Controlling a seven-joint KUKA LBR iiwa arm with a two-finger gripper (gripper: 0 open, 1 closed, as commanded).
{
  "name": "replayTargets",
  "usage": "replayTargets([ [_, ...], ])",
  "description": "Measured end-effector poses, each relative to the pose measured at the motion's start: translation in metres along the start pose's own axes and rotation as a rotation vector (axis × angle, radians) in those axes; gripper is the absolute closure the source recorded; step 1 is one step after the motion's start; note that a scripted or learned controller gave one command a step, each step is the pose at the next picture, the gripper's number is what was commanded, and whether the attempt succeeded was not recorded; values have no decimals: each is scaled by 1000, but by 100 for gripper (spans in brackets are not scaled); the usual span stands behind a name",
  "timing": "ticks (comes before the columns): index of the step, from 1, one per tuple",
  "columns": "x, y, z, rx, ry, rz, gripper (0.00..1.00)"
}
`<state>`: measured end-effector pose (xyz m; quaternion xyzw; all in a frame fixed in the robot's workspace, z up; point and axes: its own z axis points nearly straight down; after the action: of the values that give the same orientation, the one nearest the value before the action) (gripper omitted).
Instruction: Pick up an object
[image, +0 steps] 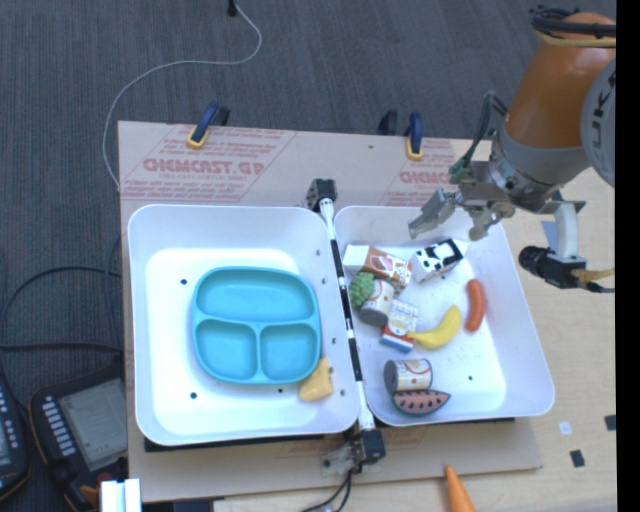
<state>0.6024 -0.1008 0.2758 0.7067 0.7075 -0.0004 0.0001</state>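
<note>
The gripper (458, 216) hangs over the right bin's (520, 300) far edge, fingers spread wide and holding nothing. Just below it, toward the camera, lies the black-and-white toy (437, 260) (its long axis tilts across the bin), with the sausage (475, 304) farther off.

1. The single fixed camera is looking down at a slant from above, probably from the bench's near side.
2. It is framing both white bins (140, 330), the arm (560, 90) entering from the right.
</note>
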Motion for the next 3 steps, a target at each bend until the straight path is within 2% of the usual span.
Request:
replayTargets([
  [1, -23, 3, 148, 5, 1, 2, 0],
  [2, -24, 4, 136, 0, 0, 1, 100],
  [3, -24, 4, 137, 1, 0, 1, 0],
])
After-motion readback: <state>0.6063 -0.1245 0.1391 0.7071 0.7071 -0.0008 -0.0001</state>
